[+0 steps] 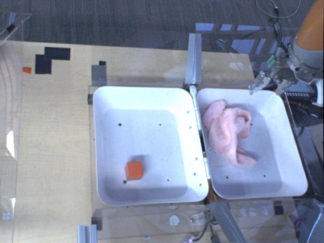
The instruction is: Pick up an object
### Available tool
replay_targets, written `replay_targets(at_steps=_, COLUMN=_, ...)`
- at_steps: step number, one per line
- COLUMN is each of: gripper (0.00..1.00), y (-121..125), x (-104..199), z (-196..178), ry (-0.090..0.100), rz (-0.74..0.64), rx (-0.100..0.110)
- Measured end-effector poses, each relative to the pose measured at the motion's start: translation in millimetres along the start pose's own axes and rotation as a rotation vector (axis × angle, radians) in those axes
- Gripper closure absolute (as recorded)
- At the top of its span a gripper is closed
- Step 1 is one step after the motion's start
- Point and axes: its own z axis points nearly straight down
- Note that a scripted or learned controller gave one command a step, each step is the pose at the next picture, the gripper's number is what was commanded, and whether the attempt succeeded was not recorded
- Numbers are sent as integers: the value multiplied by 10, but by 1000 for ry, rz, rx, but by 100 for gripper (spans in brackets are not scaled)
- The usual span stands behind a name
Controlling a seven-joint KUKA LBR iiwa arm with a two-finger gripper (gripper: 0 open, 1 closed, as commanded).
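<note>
A crumpled pink cloth (pixel 227 131) lies in the right bin (pixel 293 181), toward the divider. The claw (pixel 263 81) hangs above that bin's far corner, gripping nothing; how wide it stands I cannot tell. An orange block (pixel 134 170) sits in the left bin (pixel 109 105).

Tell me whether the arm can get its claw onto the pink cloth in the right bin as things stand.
Probably yes. The crumpled pink cloth lies uncovered in the shallow white right bin, with nothing on top of it. The claw hangs above that bin's far right corner, and nothing stands between them.
</note>
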Motion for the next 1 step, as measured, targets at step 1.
replay_targets(at_steps=1, gripper=0, y=-111, x=132, z=1213, ry=0, rz=-144, rx=0)
